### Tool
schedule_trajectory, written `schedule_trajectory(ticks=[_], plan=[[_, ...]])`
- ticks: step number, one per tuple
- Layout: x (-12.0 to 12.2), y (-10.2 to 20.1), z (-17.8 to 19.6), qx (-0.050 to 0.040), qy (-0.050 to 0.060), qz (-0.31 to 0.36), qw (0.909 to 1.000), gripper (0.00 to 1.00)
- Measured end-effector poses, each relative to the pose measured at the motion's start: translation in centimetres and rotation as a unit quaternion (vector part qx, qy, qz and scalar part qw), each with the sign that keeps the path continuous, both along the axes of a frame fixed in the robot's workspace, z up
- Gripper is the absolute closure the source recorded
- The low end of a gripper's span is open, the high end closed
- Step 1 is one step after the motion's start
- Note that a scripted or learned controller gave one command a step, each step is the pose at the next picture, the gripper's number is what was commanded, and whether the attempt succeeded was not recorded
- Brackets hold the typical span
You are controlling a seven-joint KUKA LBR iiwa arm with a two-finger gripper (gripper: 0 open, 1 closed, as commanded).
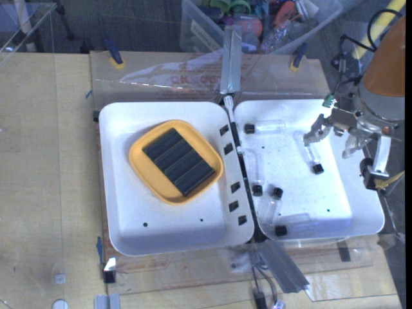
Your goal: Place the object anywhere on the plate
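A yellow plate (143, 166) lies tilted in the left bin (122, 217). A dark grey ribbed slab (179, 161) rests flat on the plate and covers most of its middle. My gripper (333, 139) hangs over the right bin (341, 201), near its far right side and well away from the plate. Its two metal fingers (315, 131) stand spread, open, with nothing between them. Just below the left finger lies a small clear tube with a black cap (312, 158).
Several clear tubes with black caps lie in the right bin, one at the back (265, 127), others near the divider (273, 198) and front edge (293, 224). Black clips line the divider (233, 166). A clear crate of toys (257, 11) stands behind the bins.
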State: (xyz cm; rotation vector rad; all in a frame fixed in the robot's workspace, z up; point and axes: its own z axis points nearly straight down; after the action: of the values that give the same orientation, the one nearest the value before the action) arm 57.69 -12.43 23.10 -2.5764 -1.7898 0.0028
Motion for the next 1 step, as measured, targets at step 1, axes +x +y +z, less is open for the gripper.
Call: schedule_trajectory(ticks=[1], plan=[[-0.5, -0.25, -0.68, 0.0003, 0.0, -0.02, 0.9998, 0.0]])
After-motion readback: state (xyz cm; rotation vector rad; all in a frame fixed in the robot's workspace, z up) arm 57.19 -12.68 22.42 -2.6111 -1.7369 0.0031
